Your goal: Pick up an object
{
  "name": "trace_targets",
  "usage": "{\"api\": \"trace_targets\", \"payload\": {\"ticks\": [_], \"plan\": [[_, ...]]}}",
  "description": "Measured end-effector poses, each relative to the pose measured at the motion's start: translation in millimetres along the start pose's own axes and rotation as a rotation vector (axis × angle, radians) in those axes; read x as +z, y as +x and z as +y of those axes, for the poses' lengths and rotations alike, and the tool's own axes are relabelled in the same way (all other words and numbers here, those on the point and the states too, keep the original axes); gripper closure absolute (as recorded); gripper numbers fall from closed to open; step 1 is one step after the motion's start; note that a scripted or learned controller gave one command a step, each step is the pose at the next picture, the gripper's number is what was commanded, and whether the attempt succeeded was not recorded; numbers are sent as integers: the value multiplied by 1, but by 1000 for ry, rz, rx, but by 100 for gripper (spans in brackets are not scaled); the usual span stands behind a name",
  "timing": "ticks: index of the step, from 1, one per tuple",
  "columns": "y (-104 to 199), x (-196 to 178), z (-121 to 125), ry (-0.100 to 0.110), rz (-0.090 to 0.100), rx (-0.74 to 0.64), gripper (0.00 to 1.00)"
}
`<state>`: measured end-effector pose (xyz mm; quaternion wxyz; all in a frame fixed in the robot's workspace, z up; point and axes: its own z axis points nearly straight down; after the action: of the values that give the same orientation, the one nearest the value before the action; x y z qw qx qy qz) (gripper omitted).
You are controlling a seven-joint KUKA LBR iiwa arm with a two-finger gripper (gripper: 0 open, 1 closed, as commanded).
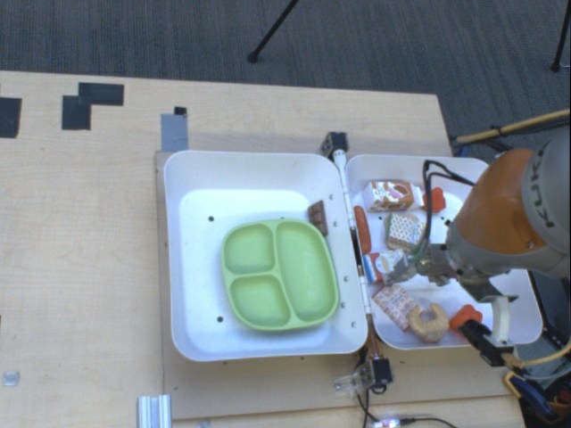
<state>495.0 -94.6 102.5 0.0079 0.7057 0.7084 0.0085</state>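
So the stuff to grab is all in the right bin (526, 324): a donut (429, 321) near the front, a wrapped snack packet (393, 303) touching it, a checkered packet (404, 231), another wrapper (392, 193) up top, and a red hotdog-looking thing (361, 227) along the left wall. My jaws (403, 268) sit low over the middle of that pile; can't tell if they're open. The left bin (192, 266) holds a green three-compartment plate (280, 275) and a small brown piece (317, 212).

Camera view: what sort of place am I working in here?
Probably a robotics lab bench: two white bins set into a wooden bench, toy food in the right bin, and a tripod leg on grey carpet.
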Motion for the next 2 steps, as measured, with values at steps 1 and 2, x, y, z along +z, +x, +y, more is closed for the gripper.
{"api": "trace_targets", "payload": {"ticks": [1,2], "plan": [[1,-11,2,-3,2,-2,100],[1,-11,2,-3,2,-3,0]]}}
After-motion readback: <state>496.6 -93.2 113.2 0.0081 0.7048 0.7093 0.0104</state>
